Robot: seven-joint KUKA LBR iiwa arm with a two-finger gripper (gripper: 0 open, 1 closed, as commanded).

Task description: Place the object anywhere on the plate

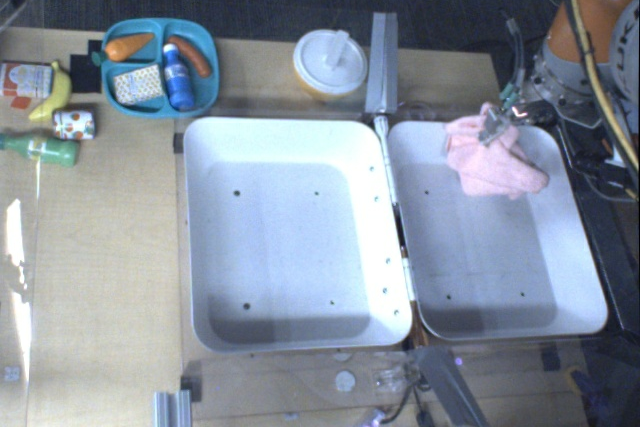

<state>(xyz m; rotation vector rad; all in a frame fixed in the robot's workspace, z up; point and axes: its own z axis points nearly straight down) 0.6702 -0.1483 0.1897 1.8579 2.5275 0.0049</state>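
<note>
The gripper [497, 123] sits low at the far right corner of the right bin [500, 305], its fingers buried in the pink cloth [495, 165]; whether they are pinched on it, I cannot tell. The step probably wants a firm pinch of bunched fabric and a high lift, so trailing folds clear the rim. The left bin [290, 245] lies alongside, on a pale wooden table [90, 265]; a blue divided plate [205, 65] of toy food sits far left.

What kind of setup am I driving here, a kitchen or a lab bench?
Most likely a lab test bench: two shallow white plastic bins sit side by side on a pale wooden benchtop, with toy food in a blue divided tray and loose cables by the arm.
</note>
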